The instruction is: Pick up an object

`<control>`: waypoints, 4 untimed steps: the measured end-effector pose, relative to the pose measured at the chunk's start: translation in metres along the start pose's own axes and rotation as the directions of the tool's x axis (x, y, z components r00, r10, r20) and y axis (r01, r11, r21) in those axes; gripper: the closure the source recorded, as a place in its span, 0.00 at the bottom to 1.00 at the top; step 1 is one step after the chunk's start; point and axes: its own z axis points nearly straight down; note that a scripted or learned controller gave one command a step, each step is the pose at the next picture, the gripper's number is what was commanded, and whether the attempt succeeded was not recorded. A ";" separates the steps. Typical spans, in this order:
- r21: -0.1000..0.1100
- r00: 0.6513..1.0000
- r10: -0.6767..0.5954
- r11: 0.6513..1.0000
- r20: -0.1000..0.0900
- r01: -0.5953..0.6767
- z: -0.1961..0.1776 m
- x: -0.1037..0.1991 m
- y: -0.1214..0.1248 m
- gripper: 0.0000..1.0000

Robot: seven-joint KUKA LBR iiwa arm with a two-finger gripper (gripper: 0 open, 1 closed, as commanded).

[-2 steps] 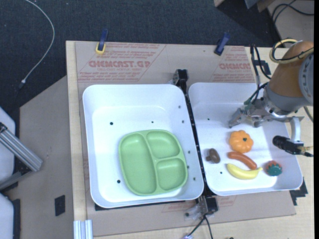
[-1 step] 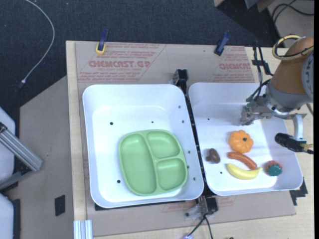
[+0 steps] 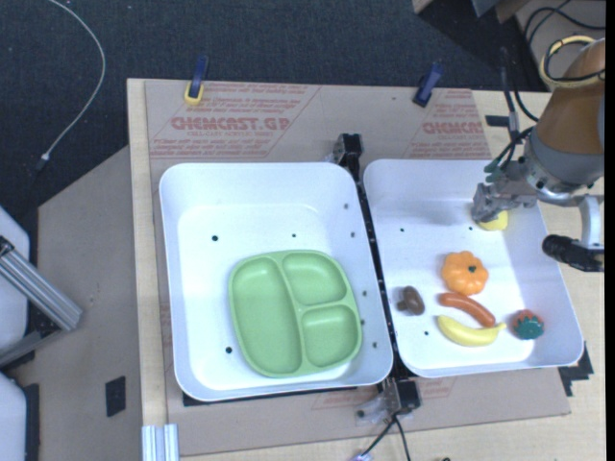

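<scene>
A small yellow object [image 3: 494, 222] sits right under the jaws [image 3: 488, 206] in the far part of the right bin [image 3: 423, 190], and most of it is covered by the grey metal, so its long axis and which way it points can't be read. Whether the jaws are apart, together or clamped on it, I cannot tell from this angle; the piece looks touching or just below them.

Nearer than the jaws, in the same bin, there's an orange pumpkin [image 3: 465, 273] sitting upright with its stem up. Just nearer again lies a reddish sausage [image 3: 468, 307], long axis running on a slant from far-left to near-right. Touching or just beside it, a yellow banana [image 3: 470, 330] curves left to right. Off to the right of the banana rests a small red and green fruit [image 3: 527, 326], a strawberry by the look. Left of the sausage, well apart from the jaws, is a small brown lump [image 3: 411, 301].

Far to the left of the jaws, the left bin [image 3: 192, 209] holds a green divided plate [image 3: 294, 311] with three compartments, lying flat. Both bins rest on the cardboard-covered surface [image 3: 288, 118].
</scene>
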 end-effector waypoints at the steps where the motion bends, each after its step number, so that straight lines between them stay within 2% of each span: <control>1: -0.002 1.000 0.000 1.000 0.001 0.000 -0.055 0.008 0.008 1.00; 2: 0.000 1.000 0.001 1.000 0.000 -0.001 -0.086 0.008 0.010 1.00; 3: 0.006 1.000 -0.004 1.000 -0.004 0.004 -0.085 0.061 0.015 1.00; 4: 0.008 1.000 -0.004 1.000 -0.004 0.004 -0.094 0.116 0.006 1.00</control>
